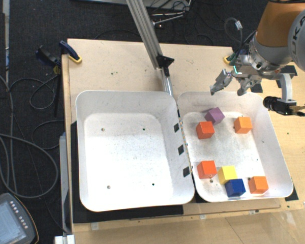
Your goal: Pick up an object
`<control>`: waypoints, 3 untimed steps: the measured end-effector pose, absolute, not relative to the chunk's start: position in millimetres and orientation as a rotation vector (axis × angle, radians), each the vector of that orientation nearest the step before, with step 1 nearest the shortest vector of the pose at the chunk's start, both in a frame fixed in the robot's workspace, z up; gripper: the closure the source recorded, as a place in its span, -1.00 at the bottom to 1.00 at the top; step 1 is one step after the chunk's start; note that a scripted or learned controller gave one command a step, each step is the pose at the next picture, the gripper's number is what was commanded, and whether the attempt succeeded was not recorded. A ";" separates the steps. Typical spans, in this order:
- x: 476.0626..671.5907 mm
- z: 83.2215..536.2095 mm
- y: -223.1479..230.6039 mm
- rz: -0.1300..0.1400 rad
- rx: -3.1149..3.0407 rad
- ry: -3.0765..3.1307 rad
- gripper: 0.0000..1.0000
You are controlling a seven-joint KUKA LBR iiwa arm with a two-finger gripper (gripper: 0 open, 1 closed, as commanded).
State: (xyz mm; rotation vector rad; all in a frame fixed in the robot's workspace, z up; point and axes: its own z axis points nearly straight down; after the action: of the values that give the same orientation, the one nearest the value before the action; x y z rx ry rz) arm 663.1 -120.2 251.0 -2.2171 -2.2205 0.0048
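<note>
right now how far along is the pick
Nothing looks picked yet. The end effector hangs open with nothing between its fingers, above the right bin's far edge. All blocks lie in that bin, the purple block nearest. Left: descend, close on one, lift.

No writing, label, brand, number or sign can be read anywhere on the bench or bins

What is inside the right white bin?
The right bin holds seven blocks: a purple block, four orange blocks, a yellow block and a blue block. The gripper covers part of the far rim.
</note>
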 end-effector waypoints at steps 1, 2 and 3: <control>663.9 253.9 -120.1 0.002 -2.218 -2.225 -1.00; 665.0 209.8 -123.9 0.005 -2.220 -2.220 -1.00; 662.1 145.6 -126.3 0.007 -2.219 -2.218 -1.00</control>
State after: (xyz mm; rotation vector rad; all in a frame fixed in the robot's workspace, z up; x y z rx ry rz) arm 662.1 -126.3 145.6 -2.2187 -2.2175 0.0072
